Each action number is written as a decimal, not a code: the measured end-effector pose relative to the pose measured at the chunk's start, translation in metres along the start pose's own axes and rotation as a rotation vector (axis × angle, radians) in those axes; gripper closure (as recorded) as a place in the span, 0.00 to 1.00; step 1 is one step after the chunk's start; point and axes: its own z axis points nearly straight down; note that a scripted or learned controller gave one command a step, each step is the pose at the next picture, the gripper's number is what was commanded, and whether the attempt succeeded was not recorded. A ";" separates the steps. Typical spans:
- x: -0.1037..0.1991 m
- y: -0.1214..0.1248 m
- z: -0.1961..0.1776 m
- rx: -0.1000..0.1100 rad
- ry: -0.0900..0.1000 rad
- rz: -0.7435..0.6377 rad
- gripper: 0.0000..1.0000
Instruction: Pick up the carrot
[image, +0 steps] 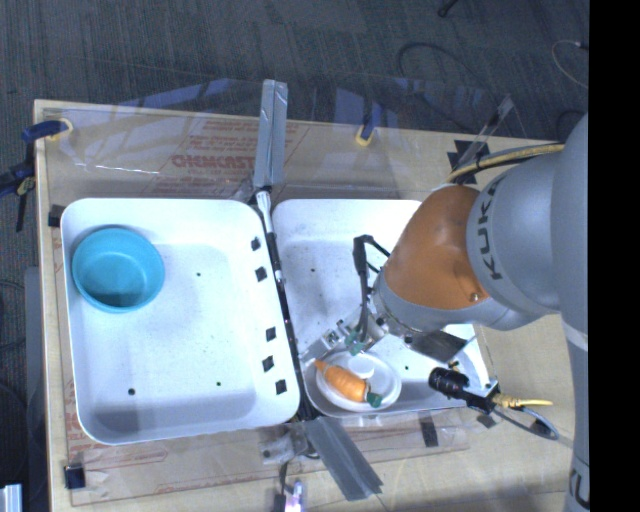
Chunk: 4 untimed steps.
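I saw the gripper (352, 343) low in the right bin (310, 232), just above the carrot (345, 381) near its near-left corner. I couldn't tell its grip. A blue bowl (118, 267) sat in the left bin (180, 400).

**Readable lettering on the arm and the bench sheet**

The grey arm (530, 240) carries the brand name KUKA in dark capital letters, running sideways along its housing just beside the orange band (435, 255). Behind the two bins, a clear plastic sheet (200, 140) lies over the bench, and red printed lettering repeats across it. One line of it seems to read CHEMCAST, seen upside down; the other lines of red print on the sheet are too faint and small to make out.
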 end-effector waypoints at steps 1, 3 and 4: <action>-0.010 -0.004 0.017 -0.003 0.001 0.090 0.00; -0.005 -0.002 0.007 -0.002 0.006 0.159 0.00; -0.008 -0.005 0.030 -0.002 -0.003 0.338 0.00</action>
